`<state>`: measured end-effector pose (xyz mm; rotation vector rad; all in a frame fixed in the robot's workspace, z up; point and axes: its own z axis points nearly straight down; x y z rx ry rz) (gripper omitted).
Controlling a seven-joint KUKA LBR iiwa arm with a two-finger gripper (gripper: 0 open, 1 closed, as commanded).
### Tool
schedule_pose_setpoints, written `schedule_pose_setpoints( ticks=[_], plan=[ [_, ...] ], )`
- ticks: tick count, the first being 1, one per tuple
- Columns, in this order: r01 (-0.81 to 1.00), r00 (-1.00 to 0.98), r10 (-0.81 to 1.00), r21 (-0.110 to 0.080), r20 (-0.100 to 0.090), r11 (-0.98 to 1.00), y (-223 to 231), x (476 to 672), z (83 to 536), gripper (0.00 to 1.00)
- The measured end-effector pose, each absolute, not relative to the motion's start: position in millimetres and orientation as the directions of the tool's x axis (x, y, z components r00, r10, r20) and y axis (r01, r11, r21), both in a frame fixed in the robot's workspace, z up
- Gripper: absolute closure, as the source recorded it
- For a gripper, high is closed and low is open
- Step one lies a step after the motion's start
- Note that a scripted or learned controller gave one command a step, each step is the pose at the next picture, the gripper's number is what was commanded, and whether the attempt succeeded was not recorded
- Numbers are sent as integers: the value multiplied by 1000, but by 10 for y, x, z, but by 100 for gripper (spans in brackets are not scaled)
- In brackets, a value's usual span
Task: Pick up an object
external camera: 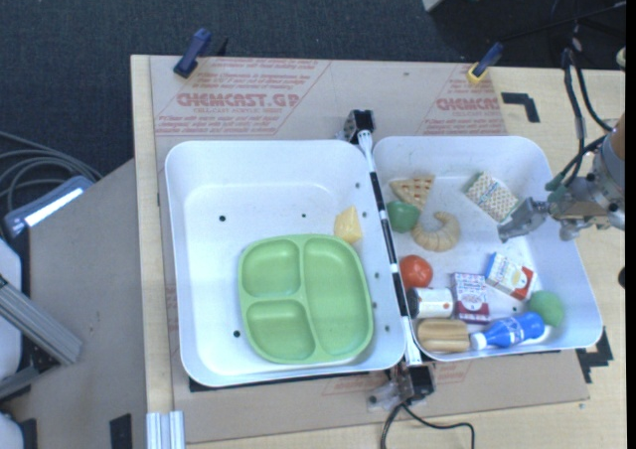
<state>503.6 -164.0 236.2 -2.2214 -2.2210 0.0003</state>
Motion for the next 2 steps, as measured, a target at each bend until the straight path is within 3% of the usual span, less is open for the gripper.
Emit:
schedule_pose_setpoints(
  ticks=[1, 2],
  plan=[
    [1000, -1, 1000, -2, 1, 1, -1149, 5356, 1584, 0],
    [1000, 1, 1000, 1, -1, -1, -1664, 5701, 1175, 0]
  ],
)
